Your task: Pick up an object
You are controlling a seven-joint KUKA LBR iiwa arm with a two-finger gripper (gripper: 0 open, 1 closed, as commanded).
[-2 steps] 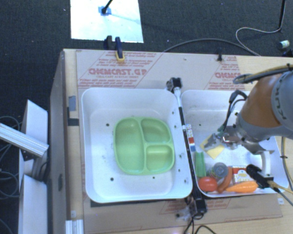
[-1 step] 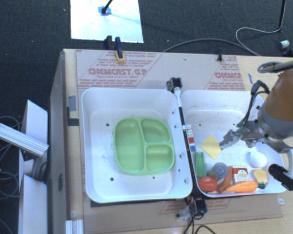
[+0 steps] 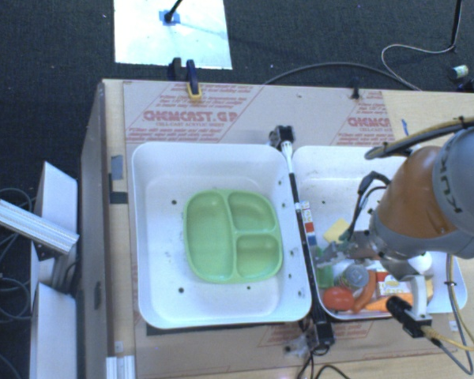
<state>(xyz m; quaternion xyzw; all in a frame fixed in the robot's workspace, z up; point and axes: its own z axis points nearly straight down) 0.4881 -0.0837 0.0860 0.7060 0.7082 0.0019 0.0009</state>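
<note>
The grey-and-orange arm (image 3: 426,200) is reaching in from the right and hanging low over the right bin (image 3: 332,172), its bulk covering much of that bin's far side. The tool (image 3: 362,253) is sitting right down among the clutter, and from up here I cannot tell how it is set, because the wrist is blocking the view. Nothing is visibly caught in it.

The candidates are all crowding the near end of that bin: a yellow block (image 3: 336,230) near the divider, a round grey piece (image 3: 353,275) just beside the tool, a red tomato-like ball (image 3: 339,298) at the front rim, and an orange piece (image 3: 365,294) touching it. Over in the left bin (image 3: 154,204), a green divided plate (image 3: 234,235) is lying flat, well apart from the action.

So I'm judging this as the reach made and the grab itself not yet proven; the lift is still to come.
</note>
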